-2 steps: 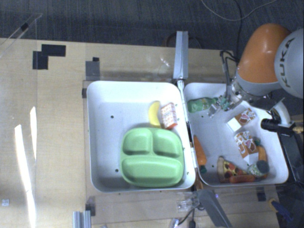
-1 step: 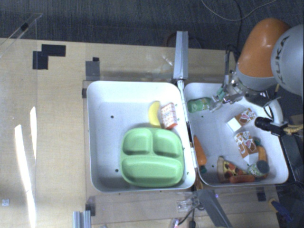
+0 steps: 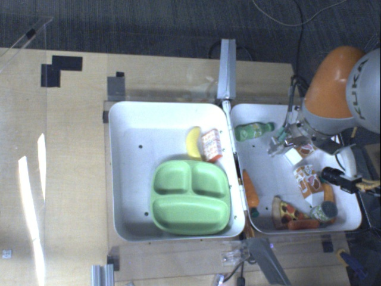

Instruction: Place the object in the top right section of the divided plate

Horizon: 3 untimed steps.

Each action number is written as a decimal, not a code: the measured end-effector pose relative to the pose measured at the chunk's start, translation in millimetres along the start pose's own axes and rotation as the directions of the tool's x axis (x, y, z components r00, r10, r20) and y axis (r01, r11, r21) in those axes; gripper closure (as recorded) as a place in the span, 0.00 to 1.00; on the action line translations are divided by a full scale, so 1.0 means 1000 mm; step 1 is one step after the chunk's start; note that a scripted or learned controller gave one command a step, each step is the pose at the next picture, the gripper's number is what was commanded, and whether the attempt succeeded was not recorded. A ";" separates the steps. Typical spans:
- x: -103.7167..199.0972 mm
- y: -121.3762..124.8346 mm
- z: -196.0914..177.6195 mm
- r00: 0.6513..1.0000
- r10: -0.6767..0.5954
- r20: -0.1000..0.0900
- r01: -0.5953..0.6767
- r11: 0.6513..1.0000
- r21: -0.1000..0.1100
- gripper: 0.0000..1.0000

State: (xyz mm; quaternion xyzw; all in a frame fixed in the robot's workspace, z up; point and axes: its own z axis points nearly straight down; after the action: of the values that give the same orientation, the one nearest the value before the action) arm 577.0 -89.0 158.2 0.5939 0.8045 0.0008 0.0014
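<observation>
Desk point(image 3: 65, 177), pale wood, is filling the left and middle of the frame below a dark carpeted floor point(image 3: 149, 11) along the top. Two white bins are sitting directly on it side by side: left bin point(image 3: 128, 177) at centre, right bin point(image 3: 265, 177) touching it toward the right. Black L-shaped mark point(image 3: 59, 69) is lying at upper left of the desk.

The left bin point(image 3: 128, 159) has open floor along its left and top. The plate point(image 3: 191, 196) fills its lower right; a banana point(image 3: 193, 142) and packet point(image 3: 211, 145) crowd the plate's top edge. The right bin's point(image 3: 262, 165) middle is bare, with clutter along its edges.
</observation>
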 end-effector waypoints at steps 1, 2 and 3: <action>-0.007 -0.073 0.069 0.984 0.179 0.001 -0.179 0.984 -0.009 1.00; -0.029 -0.085 0.030 0.995 0.099 0.000 -0.099 0.995 -0.001 1.00; 0.046 -0.071 -0.026 0.984 0.179 0.000 -0.179 0.984 0.000 1.00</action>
State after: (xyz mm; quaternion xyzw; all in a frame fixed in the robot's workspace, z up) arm 495.0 -66.0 183.9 0.6638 0.7479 0.0011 0.0012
